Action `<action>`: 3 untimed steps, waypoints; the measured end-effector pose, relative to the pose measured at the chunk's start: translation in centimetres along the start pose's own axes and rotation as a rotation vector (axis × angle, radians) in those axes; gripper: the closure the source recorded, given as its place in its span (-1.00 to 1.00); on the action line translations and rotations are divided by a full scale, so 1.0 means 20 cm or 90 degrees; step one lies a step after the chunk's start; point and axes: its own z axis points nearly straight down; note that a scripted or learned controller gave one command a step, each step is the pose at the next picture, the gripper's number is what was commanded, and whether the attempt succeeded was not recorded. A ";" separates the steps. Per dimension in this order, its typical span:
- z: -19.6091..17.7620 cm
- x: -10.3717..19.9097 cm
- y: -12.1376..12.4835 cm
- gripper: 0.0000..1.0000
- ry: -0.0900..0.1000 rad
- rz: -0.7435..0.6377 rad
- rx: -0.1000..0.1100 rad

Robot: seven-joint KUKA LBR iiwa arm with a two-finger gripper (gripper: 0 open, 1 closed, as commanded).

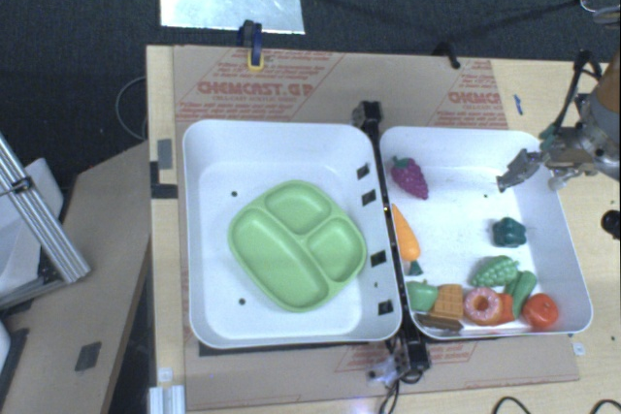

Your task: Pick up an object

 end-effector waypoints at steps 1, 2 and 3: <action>0.30 0.04 -0.01 -1.00 0.001 0.001 0.003; 0.59 0.04 -0.02 -1.00 -0.003 0.001 -0.005; 0.77 0.04 -0.02 -1.00 0.000 0.001 -0.001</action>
